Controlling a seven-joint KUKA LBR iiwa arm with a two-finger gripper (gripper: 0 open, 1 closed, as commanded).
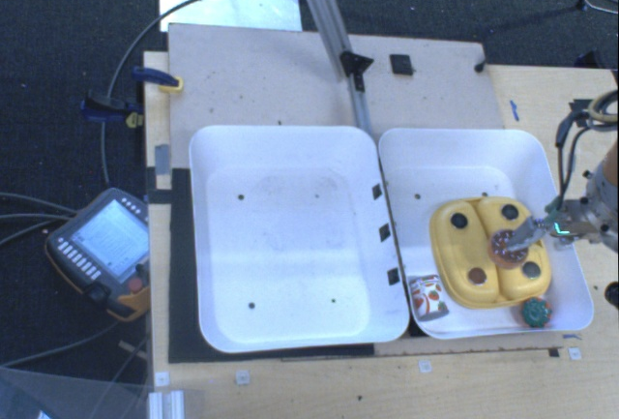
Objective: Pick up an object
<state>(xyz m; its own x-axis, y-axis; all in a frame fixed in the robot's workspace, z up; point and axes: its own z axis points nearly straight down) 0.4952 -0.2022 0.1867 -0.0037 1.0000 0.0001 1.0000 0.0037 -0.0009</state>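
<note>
The gripper sits over the yellow toy in the right bin; its grasp I cannot tell; a teal ball lies at five o'clock.

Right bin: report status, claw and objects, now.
Claw low over yellow tray, tips at a small brown piece; grip unconfirmed. Teal ball and small packet loose in right bin. Nothing blocking.

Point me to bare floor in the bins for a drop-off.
Left bin: its whole floor shows bare. Right bin: free strip along the far wall, above the yellow tray. Crowded near edge: tray, small packet, green ball, gripper over the tray.
</note>
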